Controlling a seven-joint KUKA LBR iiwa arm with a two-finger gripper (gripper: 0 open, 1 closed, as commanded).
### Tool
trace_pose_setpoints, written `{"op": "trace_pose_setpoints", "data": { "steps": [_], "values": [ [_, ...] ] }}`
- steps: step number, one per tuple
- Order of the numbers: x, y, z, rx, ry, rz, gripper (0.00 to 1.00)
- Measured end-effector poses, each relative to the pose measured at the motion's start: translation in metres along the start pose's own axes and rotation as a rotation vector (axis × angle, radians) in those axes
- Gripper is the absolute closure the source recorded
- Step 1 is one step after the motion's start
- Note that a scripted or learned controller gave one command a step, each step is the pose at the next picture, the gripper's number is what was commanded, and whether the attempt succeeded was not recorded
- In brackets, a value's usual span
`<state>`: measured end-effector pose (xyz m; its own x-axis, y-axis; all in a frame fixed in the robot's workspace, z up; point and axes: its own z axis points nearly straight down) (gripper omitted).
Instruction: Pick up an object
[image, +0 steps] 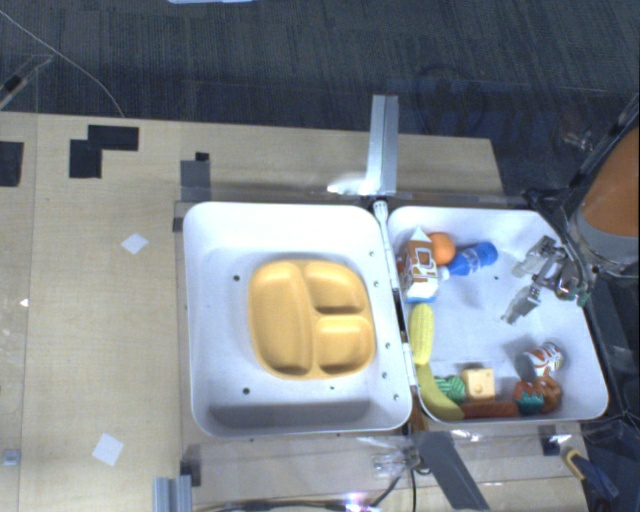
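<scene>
A fixed overhead camera looks down at a slant on a pale wooden bench (90, 330) carrying two shallow white bins side by side. Nearest the viewer, along the front wall of the right bin (500, 330), sits a row of small toys: a banana (436, 392) curving from the front left corner, a small green piece (455, 385) touching it, a tan block (481, 382) with a brown piece (490, 408) just in front of it, and a teal and orange toy (532, 397) towards the right. Just behind that toy is a small can (545, 358) with red, white and dark markings, lying tilted. Against the bin's left wall, a corn cob (422, 332) lies lengthwise, its near end touching the banana. Further back along the same wall stands a small carton (420, 268) with a red and white label, an orange (441, 247) touching its far side, and a blue bottle (470, 258) lying on its side just to the right. The left bin (215, 300) holds a yellow tray (310, 318) with three compartments, lying flat in the middle. The gripper (535, 275) hangs over the right side of the right bin, above bare floor, well apart from the toys; its two metal fingers (520, 305) are spread with nothing between them. The arm (612, 195), with its orange band, enters from the right edge. Beyond the bins a metal post (384, 145) stands at their join, and dark carpet (300, 50) lies past the bench.
</scene>
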<state>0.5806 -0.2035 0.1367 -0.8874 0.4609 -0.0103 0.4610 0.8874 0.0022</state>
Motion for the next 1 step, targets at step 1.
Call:
{"op": "trace_pose_setpoints", "data": {
  "steps": [1],
  "values": [
    [0.0127, 0.0016, 0.0450, 0.000, 0.002, -0.080, 0.00]
  ]
}}
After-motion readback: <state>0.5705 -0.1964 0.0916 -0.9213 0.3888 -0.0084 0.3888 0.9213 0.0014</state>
